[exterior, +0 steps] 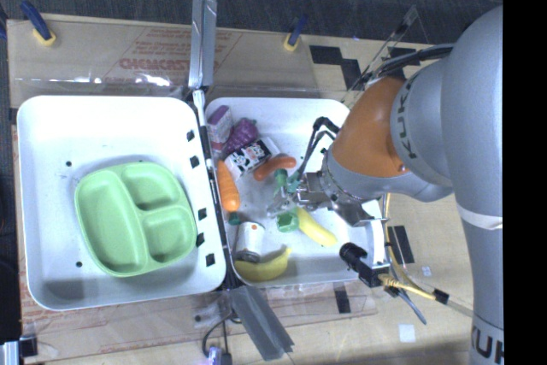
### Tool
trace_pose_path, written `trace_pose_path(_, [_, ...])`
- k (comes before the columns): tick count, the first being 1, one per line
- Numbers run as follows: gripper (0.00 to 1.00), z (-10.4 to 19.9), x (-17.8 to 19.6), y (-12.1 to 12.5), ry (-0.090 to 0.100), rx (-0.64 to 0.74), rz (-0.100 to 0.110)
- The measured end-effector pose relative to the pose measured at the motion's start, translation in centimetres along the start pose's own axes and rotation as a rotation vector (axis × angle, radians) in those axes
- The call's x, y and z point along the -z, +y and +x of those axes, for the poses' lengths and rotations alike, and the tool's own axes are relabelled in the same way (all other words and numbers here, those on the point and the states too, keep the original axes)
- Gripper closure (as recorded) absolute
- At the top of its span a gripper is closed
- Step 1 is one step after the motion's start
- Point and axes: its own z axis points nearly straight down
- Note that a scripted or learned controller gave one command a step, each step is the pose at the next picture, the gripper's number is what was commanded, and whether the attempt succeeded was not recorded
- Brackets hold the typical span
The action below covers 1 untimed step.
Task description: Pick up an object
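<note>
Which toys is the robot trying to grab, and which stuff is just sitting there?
For the job: gripper, carrot, banana, yellow piece, purple grapes, all in the right bin.

Just lying about: green divided plate, left bin, blue clamps.

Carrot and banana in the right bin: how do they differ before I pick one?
The carrot is orange, while the banana is yellow. The carrot is straight and lies lengthwise along the bin's left wall; the banana is curved and lies crosswise along the right bin's near edge. The carrot looks slimmer, the banana thicker. Both lie flat in the same bin, apart from the gripper.
</note>
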Motion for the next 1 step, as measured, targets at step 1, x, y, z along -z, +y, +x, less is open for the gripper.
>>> trace_pose_path(1, [1.00, 5.78, 8.99, 0.91, 0.000, -0.008, 0.001])
